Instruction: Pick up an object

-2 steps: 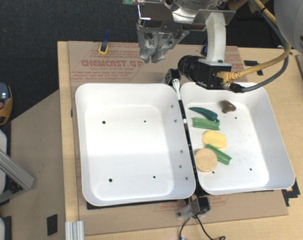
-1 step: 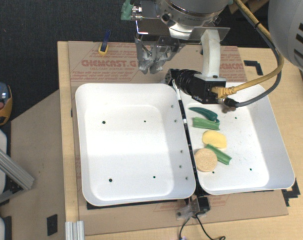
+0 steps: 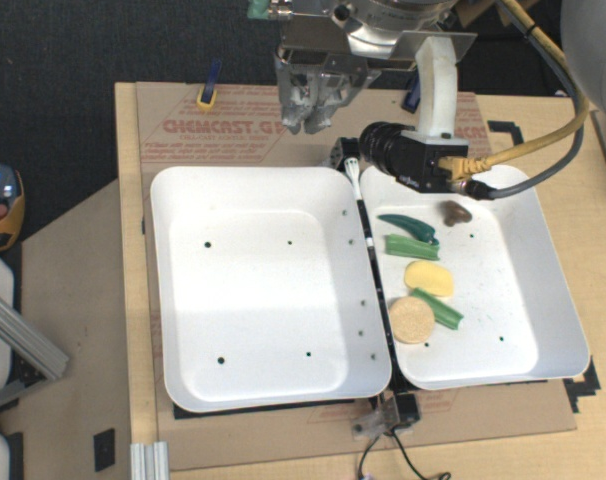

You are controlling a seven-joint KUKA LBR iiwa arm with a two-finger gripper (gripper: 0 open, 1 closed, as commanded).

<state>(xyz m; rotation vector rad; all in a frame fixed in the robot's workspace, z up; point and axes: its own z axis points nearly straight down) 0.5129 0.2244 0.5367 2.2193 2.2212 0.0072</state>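
The bench (image 3: 183, 118) carried two bins; the left bin (image 3: 253, 288) lay bare, while the right bin (image 3: 513, 298) held small food pieces near its inner wall. The hand (image 3: 313, 103) hung beyond the bins' far edge, nothing visible between its fingers; whether they were open I could not tell. The yellow piece (image 3: 430, 278) lay forward and right of it.

Five small objects are gathered in the right bin (image 3: 543, 298), toward its left wall. A dark green curved pod (image 3: 408, 227) is laid nearest the far edge, with a flat green strip (image 3: 411, 247) just beside it, and a small brown lump (image 3: 456, 212) is set apart toward the far edge. Nearer the front, a yellow oval piece (image 3: 429, 279) is found beside a tan round disc (image 3: 412, 320), with a green stick (image 3: 445, 313) touching both.
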